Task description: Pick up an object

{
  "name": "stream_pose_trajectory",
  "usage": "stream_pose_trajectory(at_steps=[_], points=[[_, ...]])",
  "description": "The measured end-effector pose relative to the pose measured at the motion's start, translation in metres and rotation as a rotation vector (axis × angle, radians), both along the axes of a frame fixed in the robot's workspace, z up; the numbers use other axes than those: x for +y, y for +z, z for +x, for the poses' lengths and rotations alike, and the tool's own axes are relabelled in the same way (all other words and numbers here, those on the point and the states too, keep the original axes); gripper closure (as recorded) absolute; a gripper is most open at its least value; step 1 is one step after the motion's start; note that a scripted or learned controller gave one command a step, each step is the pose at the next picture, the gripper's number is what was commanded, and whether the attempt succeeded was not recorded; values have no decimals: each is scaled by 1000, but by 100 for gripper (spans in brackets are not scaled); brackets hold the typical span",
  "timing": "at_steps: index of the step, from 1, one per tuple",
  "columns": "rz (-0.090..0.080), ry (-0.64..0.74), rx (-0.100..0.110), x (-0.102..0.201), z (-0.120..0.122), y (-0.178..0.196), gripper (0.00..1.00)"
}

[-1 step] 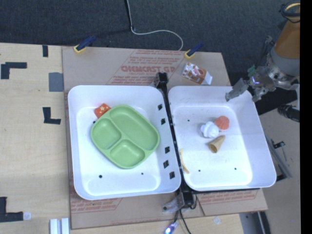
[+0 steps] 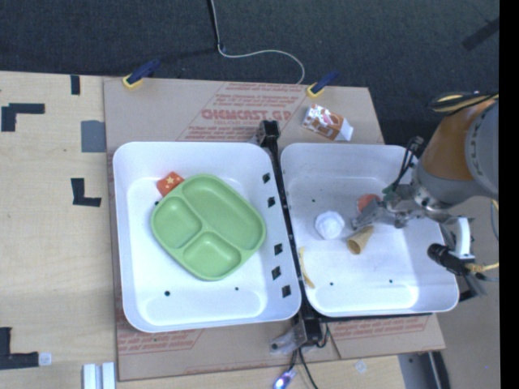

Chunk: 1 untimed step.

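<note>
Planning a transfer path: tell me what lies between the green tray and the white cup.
In the camera view, the bins' adjoining walls with black clips separate the green tray from the white cup; the rest is bare bin floor.

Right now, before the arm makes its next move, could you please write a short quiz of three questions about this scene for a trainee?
1. True or false: the green divided plate lies in the left bin.
2. Which thing lies nearest to the hand? A) the orange-red piece B) the tan cone C) the small packet
3. Fill in: the small packet lies on the ______, outside both bins.

Key:
1. True.
2. B; the tan cone lies just below the hand in the right bin, beside a white round thing.
3. Cardboard.
</note>
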State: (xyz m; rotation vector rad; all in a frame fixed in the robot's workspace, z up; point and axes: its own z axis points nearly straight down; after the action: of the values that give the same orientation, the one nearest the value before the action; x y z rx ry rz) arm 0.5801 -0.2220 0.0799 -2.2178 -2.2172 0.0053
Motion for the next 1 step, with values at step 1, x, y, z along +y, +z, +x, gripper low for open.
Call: stream_pose_trajectory(at_steps=[1], points=[[-2,6,-8,32,32,5,0]])
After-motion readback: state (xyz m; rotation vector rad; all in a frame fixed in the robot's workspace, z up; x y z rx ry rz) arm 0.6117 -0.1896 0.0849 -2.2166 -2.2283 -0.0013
